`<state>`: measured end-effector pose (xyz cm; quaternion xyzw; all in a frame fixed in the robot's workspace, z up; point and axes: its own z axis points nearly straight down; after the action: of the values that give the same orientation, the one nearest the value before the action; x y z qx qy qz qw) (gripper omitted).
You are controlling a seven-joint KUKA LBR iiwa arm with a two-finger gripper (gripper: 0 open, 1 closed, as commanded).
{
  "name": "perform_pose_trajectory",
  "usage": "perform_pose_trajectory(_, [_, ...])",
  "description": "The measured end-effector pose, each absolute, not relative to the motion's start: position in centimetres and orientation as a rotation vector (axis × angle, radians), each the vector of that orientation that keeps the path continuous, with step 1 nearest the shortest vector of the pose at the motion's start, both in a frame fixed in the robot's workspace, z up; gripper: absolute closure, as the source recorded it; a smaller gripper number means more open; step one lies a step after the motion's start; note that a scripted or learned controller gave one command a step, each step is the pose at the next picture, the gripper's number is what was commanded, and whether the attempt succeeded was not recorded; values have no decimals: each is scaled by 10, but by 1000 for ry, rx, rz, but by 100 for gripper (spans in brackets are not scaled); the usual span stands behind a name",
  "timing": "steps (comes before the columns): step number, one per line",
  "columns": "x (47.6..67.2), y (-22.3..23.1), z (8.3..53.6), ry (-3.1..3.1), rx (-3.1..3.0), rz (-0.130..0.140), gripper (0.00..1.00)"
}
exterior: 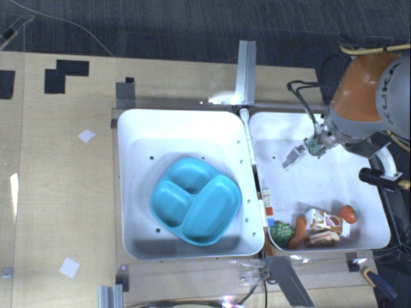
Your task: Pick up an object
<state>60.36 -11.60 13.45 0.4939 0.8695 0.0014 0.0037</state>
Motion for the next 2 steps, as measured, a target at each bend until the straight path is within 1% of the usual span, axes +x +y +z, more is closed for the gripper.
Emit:
perform_pose_trajectory(1, [538,-119,126,2702,1596,3,0])
perform_pose_trajectory(2, [492,-128,90,2708,1565,10,0])
